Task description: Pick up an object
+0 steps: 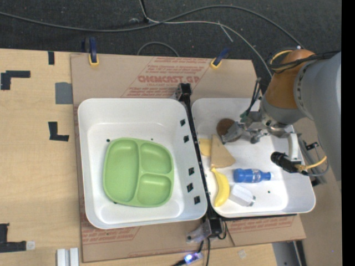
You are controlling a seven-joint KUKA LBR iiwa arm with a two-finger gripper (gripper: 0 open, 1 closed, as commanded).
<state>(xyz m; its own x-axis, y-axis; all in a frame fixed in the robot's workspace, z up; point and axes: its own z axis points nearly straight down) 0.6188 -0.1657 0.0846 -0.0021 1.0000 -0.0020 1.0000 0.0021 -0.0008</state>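
reaching in from the right, my claw (239, 132) sits low in the right bin (294, 201), over its upper middle. my own wrist hardware crowds it, so i cannot tell how the claw is set or whether anything is in it. a small brown object (224, 126) lies just beside it, partly covered, and i cannot say if they touch. below lie a tan wedge (222, 155), a pale yellow piece (204, 147) at the bin's left wall, a banana (221, 188), a blue bottle (250, 175) and a white packet (242, 195). the left bin (89, 121) holds a green divided plate (138, 172).
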